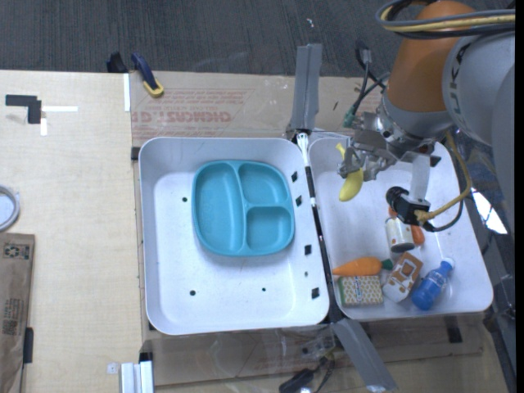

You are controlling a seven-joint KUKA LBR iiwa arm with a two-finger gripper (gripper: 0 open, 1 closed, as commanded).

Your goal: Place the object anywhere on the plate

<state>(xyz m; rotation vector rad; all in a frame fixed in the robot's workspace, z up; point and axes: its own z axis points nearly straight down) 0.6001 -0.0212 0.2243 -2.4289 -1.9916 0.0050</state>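
The light wooden bench (65, 219) carries two shallow white bins side by side, and beyond its far edge the floor (164, 15) is dark grey and ribbed like carpet. The left bin (164, 260) is the landmark here. In its middle lies the turquoise plate (243, 207), divided into three compartments, with nothing on it. Behind the left bin a sheet of brown cardboard (213, 105) with red print lies flat on the bench, and a blue and yellow clamp (147, 76) sits at the cardboard's far left corner. Well to the left of the bin, at the bench edge, are a roll of clear tape (5, 209) and a brown paper bag (16, 285).

Touching the left bin on its right side is the right bin (467, 301). Over the far part of that bin, just right of the divider, hangs the end effector (359, 164), clamped on a yellow banana (351, 185) that hangs below it, lifted above the bin floor. The grey arm with its orange band (426, 64) rises behind it. In the near part of the right bin lie a carrot (358, 266), a small green box (361, 289), a blue bottle (430, 285) and a few other small items packed close together.
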